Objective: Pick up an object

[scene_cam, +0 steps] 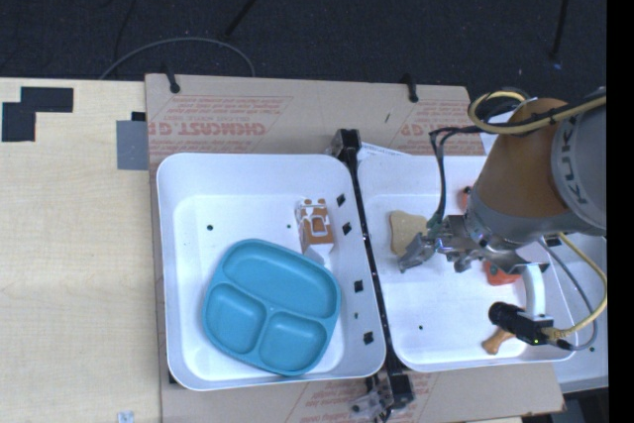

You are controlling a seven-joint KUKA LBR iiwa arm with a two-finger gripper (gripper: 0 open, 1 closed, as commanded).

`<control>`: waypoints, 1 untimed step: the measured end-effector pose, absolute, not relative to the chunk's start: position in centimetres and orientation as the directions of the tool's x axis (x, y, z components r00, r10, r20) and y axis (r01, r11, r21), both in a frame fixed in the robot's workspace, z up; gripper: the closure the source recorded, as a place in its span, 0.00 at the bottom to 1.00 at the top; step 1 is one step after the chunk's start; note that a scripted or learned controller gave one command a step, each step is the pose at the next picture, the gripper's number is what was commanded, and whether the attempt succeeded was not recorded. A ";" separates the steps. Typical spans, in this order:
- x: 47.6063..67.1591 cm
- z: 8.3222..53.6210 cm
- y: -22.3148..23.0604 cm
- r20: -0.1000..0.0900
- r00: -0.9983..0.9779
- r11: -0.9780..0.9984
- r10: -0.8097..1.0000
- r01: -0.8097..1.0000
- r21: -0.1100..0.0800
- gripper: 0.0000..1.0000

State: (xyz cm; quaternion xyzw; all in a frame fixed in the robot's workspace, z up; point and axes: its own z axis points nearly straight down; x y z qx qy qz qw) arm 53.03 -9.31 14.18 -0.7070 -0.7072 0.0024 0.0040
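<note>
Inside left bin (188, 213), blue plate (270, 306); inside right bin (436, 324), tan lump (403, 228) beside claw (414, 256), grip unclear.

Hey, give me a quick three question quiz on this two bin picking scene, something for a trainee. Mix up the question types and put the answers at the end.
1. True or false: the blue plate lies in the right bin.
2. The gripper hangs over: A the left bin, B the right bin, C the blue plate.
3. Fill in: the blue plate has ___ compartments.
Key: 1 false, it lies in the left bin. 2 B. 3 three.
</note>
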 end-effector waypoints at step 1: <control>52.9 8.8 -9.2 0.002 0.000 0.000 1.000 1.000 -0.009 0.00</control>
